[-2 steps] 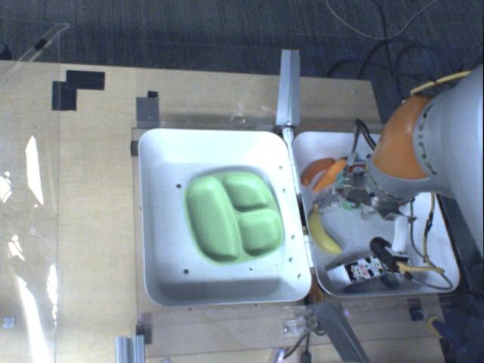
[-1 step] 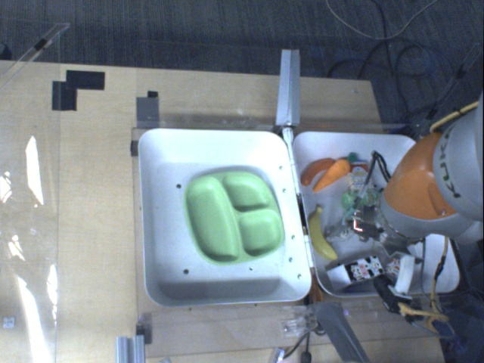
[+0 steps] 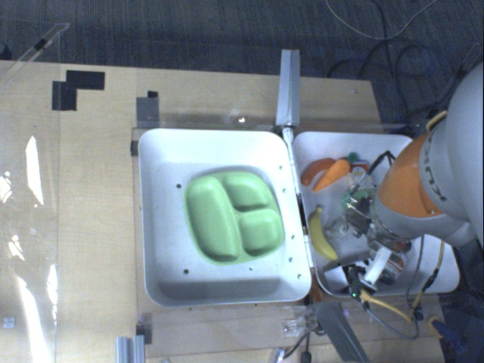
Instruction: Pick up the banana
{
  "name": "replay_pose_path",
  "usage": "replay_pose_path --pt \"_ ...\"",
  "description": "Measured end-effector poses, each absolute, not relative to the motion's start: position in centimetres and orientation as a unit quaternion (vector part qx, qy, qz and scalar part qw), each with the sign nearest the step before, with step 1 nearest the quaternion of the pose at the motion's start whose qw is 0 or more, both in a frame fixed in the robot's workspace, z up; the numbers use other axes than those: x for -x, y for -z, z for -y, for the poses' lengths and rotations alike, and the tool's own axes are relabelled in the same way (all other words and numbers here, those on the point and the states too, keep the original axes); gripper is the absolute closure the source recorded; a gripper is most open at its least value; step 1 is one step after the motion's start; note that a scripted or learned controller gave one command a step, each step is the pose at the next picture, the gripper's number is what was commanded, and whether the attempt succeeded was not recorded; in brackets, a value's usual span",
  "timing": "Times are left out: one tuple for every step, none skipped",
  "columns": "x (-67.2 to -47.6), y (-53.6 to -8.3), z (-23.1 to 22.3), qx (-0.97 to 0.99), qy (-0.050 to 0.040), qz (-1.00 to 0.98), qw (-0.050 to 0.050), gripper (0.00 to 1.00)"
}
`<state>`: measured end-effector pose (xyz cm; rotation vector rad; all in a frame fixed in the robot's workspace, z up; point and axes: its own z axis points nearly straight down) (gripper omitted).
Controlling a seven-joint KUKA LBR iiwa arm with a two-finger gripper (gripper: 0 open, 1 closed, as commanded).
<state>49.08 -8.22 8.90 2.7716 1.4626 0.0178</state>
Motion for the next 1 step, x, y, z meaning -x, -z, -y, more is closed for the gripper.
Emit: replay_pose_path --pt "-49.21 -18.5 6.34 -0.862 -0.002 -0.507 0.001 0.0"
